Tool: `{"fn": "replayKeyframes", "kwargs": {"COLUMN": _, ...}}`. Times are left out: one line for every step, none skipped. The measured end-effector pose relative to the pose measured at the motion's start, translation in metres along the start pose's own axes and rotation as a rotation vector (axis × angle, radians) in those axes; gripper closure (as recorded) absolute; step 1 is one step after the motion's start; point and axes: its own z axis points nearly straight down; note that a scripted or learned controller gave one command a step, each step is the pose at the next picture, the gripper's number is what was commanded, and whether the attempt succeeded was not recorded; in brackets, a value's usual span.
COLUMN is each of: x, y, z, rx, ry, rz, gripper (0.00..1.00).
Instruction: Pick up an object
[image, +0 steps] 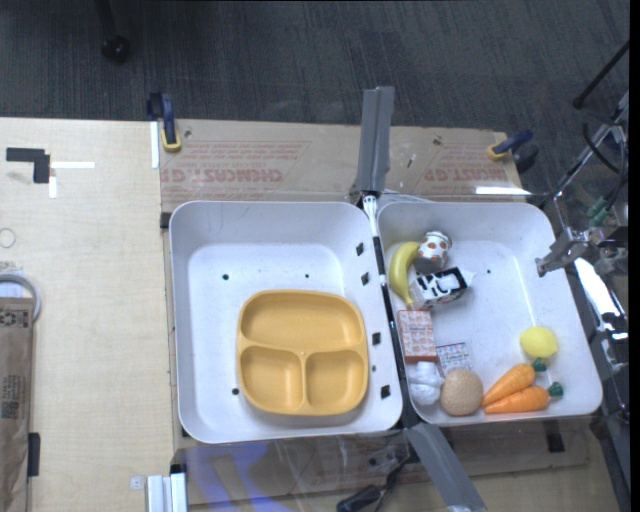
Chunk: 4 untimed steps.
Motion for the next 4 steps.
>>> {"fn": "replayKeyframes", "kwargs": {"x": 0.008, "y": 0.067, "z": 0.135, "rx": -0.001, "ry": 0.000, "rz": -0.037, "gripper": 0.00}}
{"fn": "replayKeyframes", "kwargs": {"x": 0.077, "y": 0.069, "z": 0.172, "rx": -0.027, "ry": -0.009, "rz": -0.408, "gripper": 0.00}}
{"fn": "replayKeyframes", "kwargs": {"x": 0.077, "y": 0.129, "z": 0.176, "rx": -0.026, "ry": -0.008, "rz": -0.398, "gripper": 0.00}}
{"fn": "replayKeyframes", "kwargs": {"x": 0.111, "y": 0.132, "z": 0.091, "rx": -0.005, "ry": -0.002, "rz": -0.477, "gripper": 0.00}}
